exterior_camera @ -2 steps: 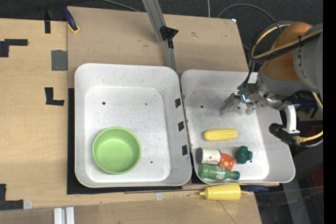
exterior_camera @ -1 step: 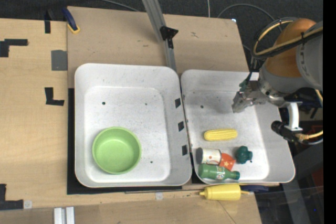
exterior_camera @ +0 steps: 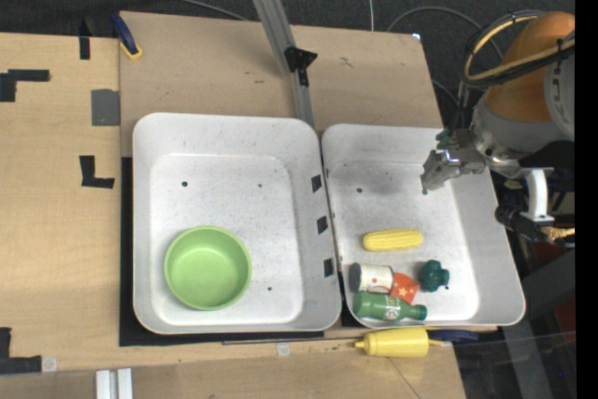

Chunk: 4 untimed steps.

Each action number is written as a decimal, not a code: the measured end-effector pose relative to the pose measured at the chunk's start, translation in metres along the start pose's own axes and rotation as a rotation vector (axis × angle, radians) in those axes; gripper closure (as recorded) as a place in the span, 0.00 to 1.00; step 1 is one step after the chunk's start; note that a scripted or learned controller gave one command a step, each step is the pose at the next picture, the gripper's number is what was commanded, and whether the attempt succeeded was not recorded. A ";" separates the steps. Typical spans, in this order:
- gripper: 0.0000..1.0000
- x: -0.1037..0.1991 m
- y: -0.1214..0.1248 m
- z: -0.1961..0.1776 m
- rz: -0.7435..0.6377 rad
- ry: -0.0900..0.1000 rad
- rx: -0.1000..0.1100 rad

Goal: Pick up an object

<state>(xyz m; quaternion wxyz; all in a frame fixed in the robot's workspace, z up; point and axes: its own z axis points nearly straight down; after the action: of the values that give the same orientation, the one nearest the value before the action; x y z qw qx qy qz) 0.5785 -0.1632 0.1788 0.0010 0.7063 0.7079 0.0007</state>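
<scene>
My gripper (exterior_camera: pixel 435 171) hangs over the back right part of the right bin (exterior_camera: pixel 486 229), with nothing visible between its fingers. In front of it lies a yellow corn cob (exterior_camera: pixel 392 241). Further forward sit a white and red can (exterior_camera: pixel 374 277), an orange piece (exterior_camera: pixel 405 288), a dark green round object (exterior_camera: pixel 433 276) and a green bottle (exterior_camera: pixel 388 308) on its side. A green bowl (exterior_camera: pixel 207 267) stands in the left bin (exterior_camera: pixel 224 145), near its front left corner.
A yellow bottle (exterior_camera: pixel 396 343) lies on the bench just outside the right bin's front edge. A grey metal pole (exterior_camera: pixel 271 5) slants down to the gap between the bins at the back. Cables run behind the bench.
</scene>
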 end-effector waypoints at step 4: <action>1.00 0.100 0.032 -0.076 -0.003 0.001 0.005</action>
<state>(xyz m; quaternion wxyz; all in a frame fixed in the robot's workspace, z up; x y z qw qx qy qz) 0.6097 -0.0633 0.2553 -0.0009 0.7052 0.7090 -0.0008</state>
